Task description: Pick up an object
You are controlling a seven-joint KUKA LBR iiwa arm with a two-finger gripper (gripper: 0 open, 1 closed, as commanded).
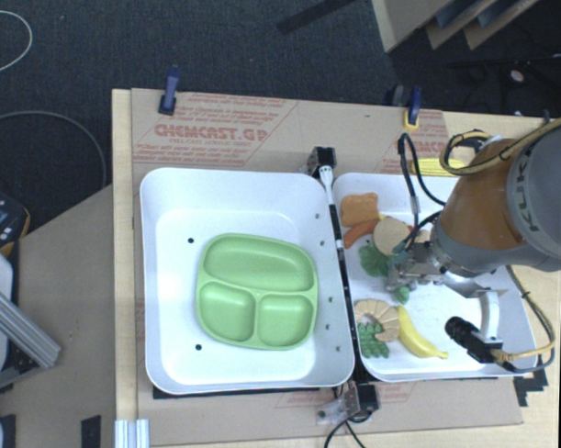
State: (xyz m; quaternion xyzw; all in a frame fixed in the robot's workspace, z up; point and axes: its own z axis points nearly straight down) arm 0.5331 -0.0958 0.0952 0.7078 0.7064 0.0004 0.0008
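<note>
gripper (400, 271) touching green toy (375, 262), right bin (422, 366)

Both white bins (160, 260) on the bench (265, 126) are viewed from one fixed overhead camera, tilted downward, with the arm (502, 208) entering from the right.

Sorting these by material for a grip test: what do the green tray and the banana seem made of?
Green tray: probably moulded plastic, matte pale green, with smooth rounded compartments. Banana: looks like toy plastic or rubber, uniform yellow with a faint sheen; which one cannot be told.
</note>
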